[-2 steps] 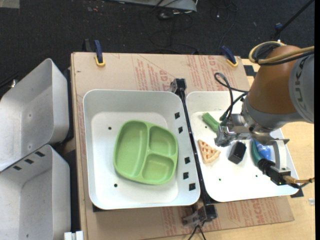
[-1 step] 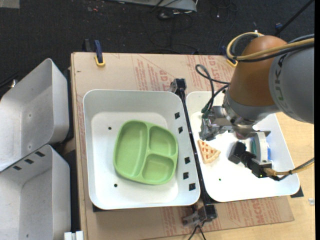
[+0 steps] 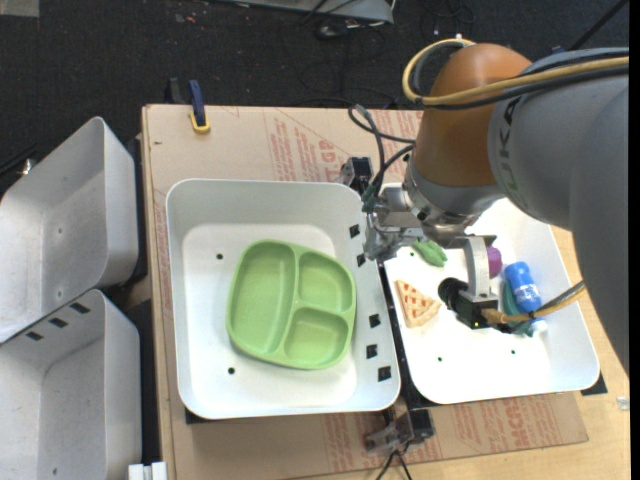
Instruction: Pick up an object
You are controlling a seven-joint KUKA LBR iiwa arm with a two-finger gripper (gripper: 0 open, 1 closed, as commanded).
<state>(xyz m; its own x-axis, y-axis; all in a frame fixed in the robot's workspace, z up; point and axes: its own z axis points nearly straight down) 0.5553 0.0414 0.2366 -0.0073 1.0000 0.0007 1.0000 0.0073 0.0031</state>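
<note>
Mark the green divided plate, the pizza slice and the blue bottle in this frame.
green divided plate point(image 3: 297, 305), camera view, centre, where the dividers meet
pizza slice point(image 3: 417, 303), camera view, middle of its top face
blue bottle point(image 3: 521, 290), camera view, middle of its body

Bright even overhead light, soft shadows, white bins point(image 3: 200, 368) w/ mild glare, sharp focus.

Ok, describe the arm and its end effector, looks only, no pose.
The arm is a thick, rounded grey body with a glossy orange band above the wrist. A yellow cable loops over the orange part, and thin dark cables trail beside it. The end effector is a small grey metal assembly.
</note>
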